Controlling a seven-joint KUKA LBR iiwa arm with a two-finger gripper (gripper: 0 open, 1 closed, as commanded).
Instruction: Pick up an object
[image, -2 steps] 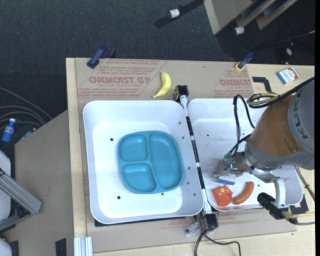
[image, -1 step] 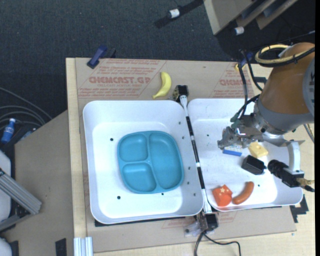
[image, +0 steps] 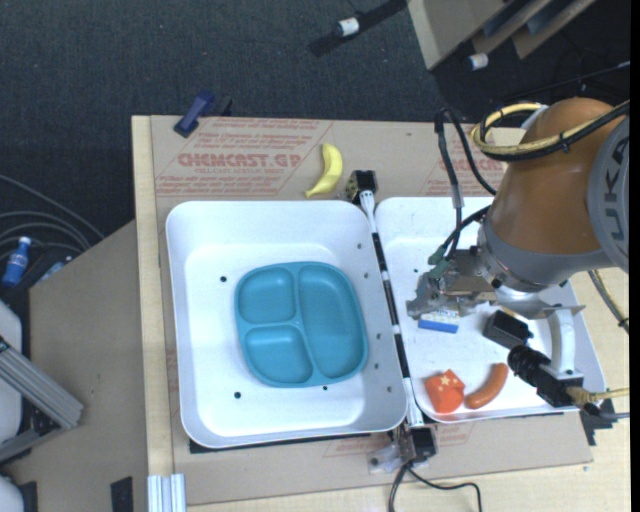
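Blue block (image: 437, 323) lies flat on the floor of the right bin (image: 412, 240), near the bin's middle and towards the divider side. Gripper (image: 443, 293) sits directly above it, with its lower edge just over the block's top edge; contact can't be confirmed. Claw state: can't tell, since the metal body hides the tips from this angle. Nothing is visibly pinched.

Also in the right bin, at the near edge: a red-orange toy pepper (image: 446, 391) and a sausage (image: 487, 385), just beside each other and well clear of the block.

Left bin (image: 200, 262) holds a blue divided plate (image: 300, 323), roughly centred.

A banana (image: 326, 171) lies on the bench (image: 250, 158) beyond the bins, just past the left bin's far right corner.
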